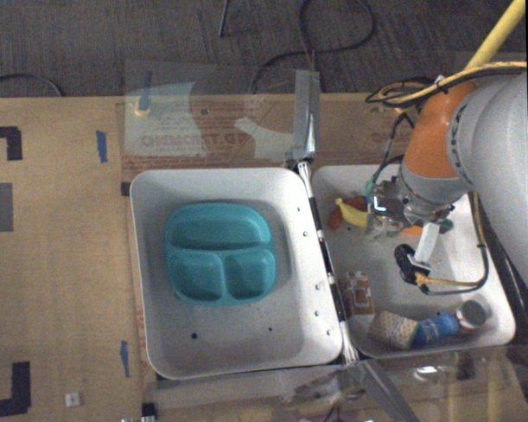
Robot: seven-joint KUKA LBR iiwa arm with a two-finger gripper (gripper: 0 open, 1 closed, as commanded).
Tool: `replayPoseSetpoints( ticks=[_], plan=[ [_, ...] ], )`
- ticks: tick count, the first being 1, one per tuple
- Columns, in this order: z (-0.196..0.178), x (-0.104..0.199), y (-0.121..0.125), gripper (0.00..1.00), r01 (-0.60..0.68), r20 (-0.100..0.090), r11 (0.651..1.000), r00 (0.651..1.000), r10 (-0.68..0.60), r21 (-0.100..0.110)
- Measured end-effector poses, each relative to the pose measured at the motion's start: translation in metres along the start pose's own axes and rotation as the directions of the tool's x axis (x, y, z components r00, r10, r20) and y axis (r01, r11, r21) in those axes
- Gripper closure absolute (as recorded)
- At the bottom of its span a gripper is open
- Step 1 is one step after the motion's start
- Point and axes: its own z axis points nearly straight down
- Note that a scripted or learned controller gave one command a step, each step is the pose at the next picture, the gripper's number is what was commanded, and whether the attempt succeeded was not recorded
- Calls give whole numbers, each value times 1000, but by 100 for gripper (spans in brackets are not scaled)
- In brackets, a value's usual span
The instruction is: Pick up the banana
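Observation:
The yellow banana (351,214) lies in the right bin (501,327), in its far left corner, beside an orange item (336,217) and a small red one (358,202). My gripper (379,222) hangs low over the bin just right of the banana, its tip close to the banana's right end. The wrist and orange band (435,144) cover the bin's far right part. Whether the gripper touches the banana is hidden by the wrist.
The left bin (156,339) holds a teal divided plate (220,251). In the right bin's near part lie a brown packet (360,291), a blue-labelled bottle on its side (419,328) and a grey round cap (472,313). A metal divider (321,247) separates the bins.

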Motion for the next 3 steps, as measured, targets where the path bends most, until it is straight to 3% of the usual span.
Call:
replayPoseSetpoints(
  ticks=[1,2,3],
  plan=[
    [0,4,5,0,4,-3,1000,1000,-4,-23],
    [-11,2,5,100,4,1,1000,1000,-4,-24],
    [-98,50,41,100,2,-1,1000,1000,-2,-19]
  ],
)
